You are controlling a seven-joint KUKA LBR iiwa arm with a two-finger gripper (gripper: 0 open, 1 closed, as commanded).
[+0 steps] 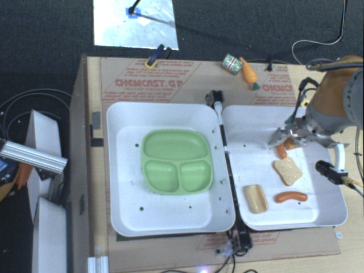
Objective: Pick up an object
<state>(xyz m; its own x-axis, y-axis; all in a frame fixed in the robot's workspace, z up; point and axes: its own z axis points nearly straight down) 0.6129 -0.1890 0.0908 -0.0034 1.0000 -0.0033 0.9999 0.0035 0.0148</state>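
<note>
Reaching-down step, by the look of it: gripper [282,137] low in the right bin [250,124], right above a small orange sausage [281,151]; fingers' state impossible to tell; next, probably, closing squarely on that sausage before lifting clear.

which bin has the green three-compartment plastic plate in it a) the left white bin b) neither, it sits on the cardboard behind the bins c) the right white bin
a: the green three-compartment plastic plate lies flat inside the left white bin, across the divider from the food items.
</note>
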